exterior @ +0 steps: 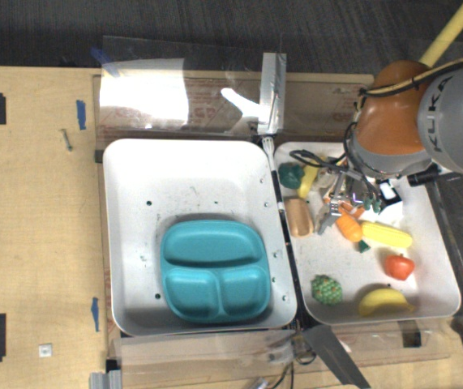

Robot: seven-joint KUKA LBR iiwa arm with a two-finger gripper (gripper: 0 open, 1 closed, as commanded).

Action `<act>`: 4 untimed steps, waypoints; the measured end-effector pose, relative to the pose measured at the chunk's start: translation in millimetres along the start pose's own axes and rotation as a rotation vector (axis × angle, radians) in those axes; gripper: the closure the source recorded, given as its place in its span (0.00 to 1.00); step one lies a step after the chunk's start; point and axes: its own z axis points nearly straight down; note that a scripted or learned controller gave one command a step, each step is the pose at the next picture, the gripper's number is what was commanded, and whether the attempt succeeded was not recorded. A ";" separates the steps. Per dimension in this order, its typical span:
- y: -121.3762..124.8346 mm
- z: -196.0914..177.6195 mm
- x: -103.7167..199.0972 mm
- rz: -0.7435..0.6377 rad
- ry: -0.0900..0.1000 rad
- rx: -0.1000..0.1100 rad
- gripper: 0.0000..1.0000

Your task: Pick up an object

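My gripper (340,201) hangs low over the upper middle of the right bin (442,298), under the orange wrist band (389,120). Its tip is just above and left of an orange carrot (349,228). Touching the carrot's right side is a yellow corn cob (387,234). A tan bread piece (298,215) lies to the left of the gripper. A green toy (290,174) and a yellow toy (306,182) sit at the bin's upper left. Nearer the front are a red tomato (399,267), a green broccoli (325,289) and a yellow banana (383,300).
The left bin (134,177) holds a teal divided plate (213,270) at its front. A metal divider post (272,96) stands behind the two bins. The arm's grey body (462,120) covers the right bin's upper right corner.
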 end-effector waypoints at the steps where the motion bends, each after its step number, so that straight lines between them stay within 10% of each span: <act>1: -4.1 -1.0 26.3 0.130 -0.005 -0.002 0.00; 2: -3.4 -8.4 25.8 0.127 -0.002 -0.001 1.00; 4: 117.4 -147.7 -7.9 0.018 -0.001 -0.004 1.00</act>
